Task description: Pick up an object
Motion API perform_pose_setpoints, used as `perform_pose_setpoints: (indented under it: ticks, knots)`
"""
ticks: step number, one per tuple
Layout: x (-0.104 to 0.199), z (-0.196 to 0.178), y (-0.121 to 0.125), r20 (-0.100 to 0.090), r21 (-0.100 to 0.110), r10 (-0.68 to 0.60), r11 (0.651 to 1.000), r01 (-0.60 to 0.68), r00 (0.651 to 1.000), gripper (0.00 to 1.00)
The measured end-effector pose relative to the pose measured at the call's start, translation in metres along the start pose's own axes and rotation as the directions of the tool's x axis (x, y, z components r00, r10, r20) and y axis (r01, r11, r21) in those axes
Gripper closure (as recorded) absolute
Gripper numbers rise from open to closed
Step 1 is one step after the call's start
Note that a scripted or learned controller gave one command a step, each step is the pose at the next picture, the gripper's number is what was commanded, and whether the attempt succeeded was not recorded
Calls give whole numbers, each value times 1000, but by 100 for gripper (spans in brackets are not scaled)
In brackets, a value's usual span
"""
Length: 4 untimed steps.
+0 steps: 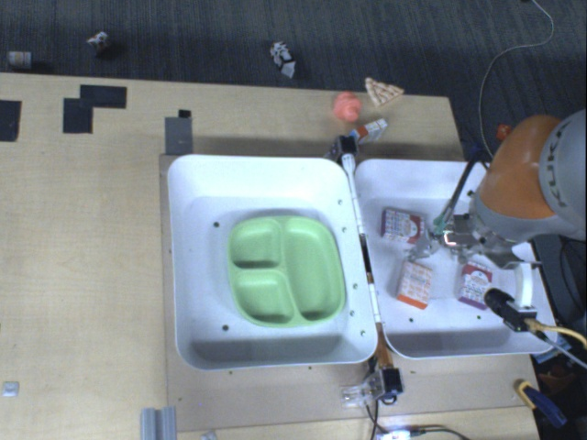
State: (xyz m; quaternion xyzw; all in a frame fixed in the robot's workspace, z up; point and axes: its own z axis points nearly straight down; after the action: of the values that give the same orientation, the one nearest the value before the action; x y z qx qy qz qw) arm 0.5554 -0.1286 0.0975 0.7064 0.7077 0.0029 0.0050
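Three small printed packets are seen in the right bin (404, 337): one (400, 224) left of the gripper (438, 237), an orange-edged packet (415, 283) below it, another (474, 286) lower right. Apparently nothing is gripped; the gripper's state cannot be told.

Packets (415, 283) bear print — none of it legible.

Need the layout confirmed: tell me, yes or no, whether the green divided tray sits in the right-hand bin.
No. The green divided tray lies in the left bin, while the right bin holds small packets.
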Motion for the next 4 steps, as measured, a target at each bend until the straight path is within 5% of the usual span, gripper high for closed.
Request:
perform_pose_setpoints:
  ticks: [1,2,3,4]
  knots:
    - [1,-10,1,-1,-2,0,1000,0,1000,100]
    - [1,-10,1,-1,-1,-1,1000,1,1000,0]
    - [35,10,-43,0,1,2,1000,-2,1000,0]
    - [35,-2,-40,0,-5,1,1000,-1,1000,100]
